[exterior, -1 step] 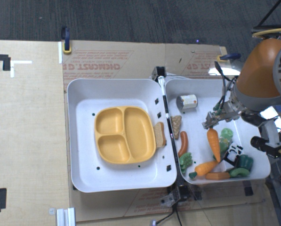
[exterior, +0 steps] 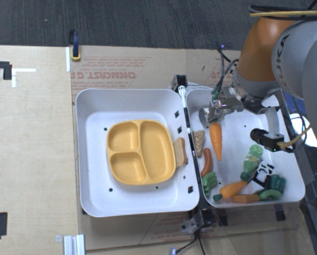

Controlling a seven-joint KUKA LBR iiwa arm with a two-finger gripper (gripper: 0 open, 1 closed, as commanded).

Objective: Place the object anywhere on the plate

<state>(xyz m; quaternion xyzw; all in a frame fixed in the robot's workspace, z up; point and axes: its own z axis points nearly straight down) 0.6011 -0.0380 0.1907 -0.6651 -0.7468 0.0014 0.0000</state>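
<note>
left white bin (exterior: 89, 158), away to the gripper's left. right white bin (exterior: 291, 169), beneath the gripper. toast slice (exterior: 180, 152) and cracker (exterior: 199, 141), lower left of the gripper. sausage (exterior: 206, 162), leafy greens (exterior: 208, 180), two further carrots (exterior: 238, 191) and green vegetables (exterior: 251, 161), below the gripper.

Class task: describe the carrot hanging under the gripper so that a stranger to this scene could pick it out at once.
Find the right bin, where the grey arm reaches in. Just below the gripper, near the bin's left wall, a carrot points tip down, its top between the fingers. The other carrots lie flat at the bin's near edge.
</note>
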